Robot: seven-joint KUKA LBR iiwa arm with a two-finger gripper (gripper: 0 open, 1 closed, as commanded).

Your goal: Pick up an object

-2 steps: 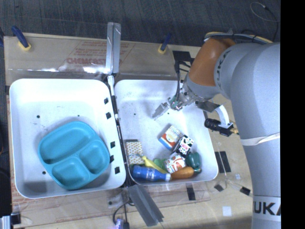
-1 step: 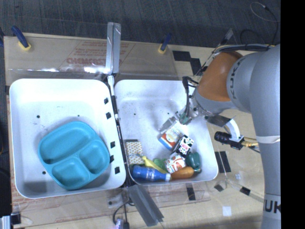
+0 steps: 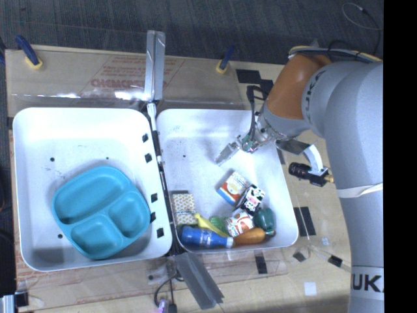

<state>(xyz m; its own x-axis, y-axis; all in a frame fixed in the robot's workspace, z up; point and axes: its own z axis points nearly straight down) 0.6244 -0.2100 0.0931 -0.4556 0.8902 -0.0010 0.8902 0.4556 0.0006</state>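
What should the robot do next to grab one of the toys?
Probably shift the gripper toward the near side of the right bin and lower it. It hangs above bare bin floor, while the small orange and white carton lies closest, with the blue bottle and other items piled at the near edge.

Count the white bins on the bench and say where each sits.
2. The left bin holds a blue divided tray. The right bin holds a pile of small objects at its near end.
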